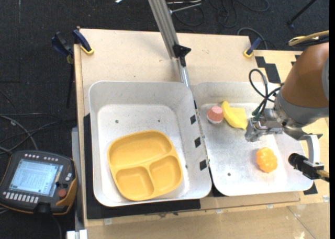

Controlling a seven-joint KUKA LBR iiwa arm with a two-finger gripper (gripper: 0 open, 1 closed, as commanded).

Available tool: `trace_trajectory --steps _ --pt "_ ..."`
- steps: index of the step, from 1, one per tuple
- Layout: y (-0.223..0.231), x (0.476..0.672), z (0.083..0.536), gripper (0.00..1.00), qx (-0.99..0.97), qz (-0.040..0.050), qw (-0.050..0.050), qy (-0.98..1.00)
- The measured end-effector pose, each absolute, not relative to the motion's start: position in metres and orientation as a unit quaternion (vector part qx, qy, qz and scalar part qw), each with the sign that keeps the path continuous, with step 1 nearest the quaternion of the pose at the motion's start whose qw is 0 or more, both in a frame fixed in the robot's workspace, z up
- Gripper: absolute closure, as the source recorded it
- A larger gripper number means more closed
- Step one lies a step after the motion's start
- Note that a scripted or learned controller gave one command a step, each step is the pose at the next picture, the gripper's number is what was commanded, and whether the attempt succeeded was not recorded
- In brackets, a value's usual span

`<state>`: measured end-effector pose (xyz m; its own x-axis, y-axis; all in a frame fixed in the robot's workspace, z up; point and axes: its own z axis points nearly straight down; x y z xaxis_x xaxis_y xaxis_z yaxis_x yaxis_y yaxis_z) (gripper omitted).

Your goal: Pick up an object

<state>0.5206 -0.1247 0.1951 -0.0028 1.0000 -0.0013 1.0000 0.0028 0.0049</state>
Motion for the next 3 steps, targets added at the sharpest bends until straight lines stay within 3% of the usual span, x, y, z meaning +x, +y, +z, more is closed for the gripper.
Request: trace_trajectory --steps 2,3 --pt "-0.12 0.524 0.281 1.0 0.706 0.0012 0.002 0.708" --pt "-0.068 0.524 0.263 1.0 0.704 -0.0001 -0.001 0.71"
